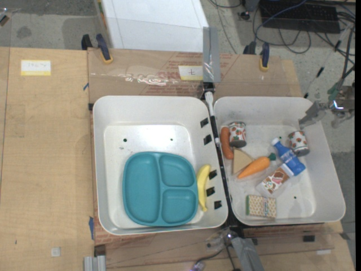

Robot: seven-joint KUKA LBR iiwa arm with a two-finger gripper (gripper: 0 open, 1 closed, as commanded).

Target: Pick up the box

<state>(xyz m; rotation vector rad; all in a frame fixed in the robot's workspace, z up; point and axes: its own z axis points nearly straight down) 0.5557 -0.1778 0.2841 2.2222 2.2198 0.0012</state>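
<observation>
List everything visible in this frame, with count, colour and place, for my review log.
Bins: 2, white, side by side on bench.
Tray: 1, teal, left bin.
Banana: 1, yellow, left bin, right of tray.
Box: 1, patterned green-tan, right bin, front.
Carrot: 1, orange, right bin.
Sausage: 1, orange-red, right bin, left wall.
Cans: 2, printed, right bin rear.
Bottle: 1, blue-white, right bin.
Carton: 1, white-red, right bin.
Wedge: 1, tan, by carrot.
Gripper: 1, grey, over right bin's rear right corner.

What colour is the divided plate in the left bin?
Teal blue all over; the divided plate shows clearly in the camera view.
</observation>
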